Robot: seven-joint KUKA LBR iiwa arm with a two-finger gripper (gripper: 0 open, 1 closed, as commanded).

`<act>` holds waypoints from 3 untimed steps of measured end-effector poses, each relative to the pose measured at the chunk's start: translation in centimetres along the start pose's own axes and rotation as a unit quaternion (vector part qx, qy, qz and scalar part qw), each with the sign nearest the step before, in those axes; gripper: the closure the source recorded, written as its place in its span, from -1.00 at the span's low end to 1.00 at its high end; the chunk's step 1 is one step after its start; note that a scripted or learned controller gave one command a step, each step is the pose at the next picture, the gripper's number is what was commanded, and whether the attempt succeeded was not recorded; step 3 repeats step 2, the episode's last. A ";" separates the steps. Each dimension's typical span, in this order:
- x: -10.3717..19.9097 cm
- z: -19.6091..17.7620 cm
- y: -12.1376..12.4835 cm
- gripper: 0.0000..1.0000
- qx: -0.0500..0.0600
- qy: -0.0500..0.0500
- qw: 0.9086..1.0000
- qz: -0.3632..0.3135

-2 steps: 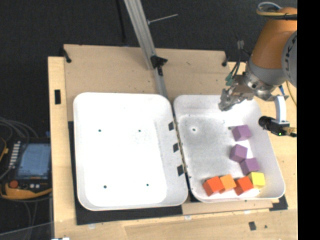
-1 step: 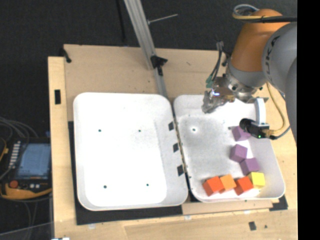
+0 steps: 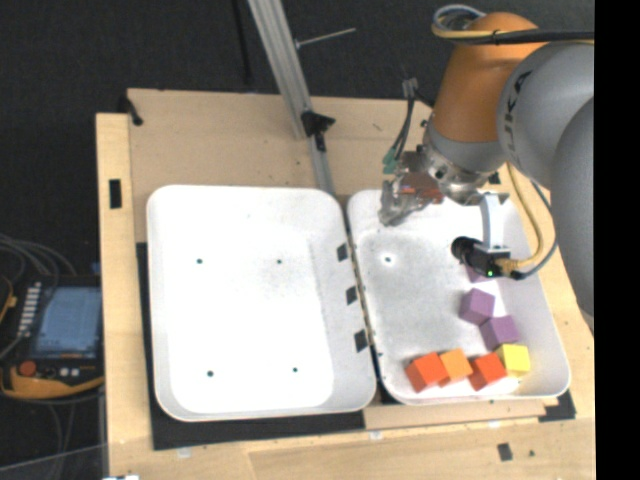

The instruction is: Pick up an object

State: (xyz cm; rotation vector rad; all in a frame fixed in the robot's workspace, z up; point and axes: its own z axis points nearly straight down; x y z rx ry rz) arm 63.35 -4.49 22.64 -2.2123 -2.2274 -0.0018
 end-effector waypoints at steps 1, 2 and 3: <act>4.7 0.6 0.4 1.00 0.001 -0.001 1.000 0.000; 10.7 0.3 1.2 1.00 -0.001 0.000 1.000 0.000; 10.7 0.3 1.2 1.00 -0.001 0.000 1.000 0.000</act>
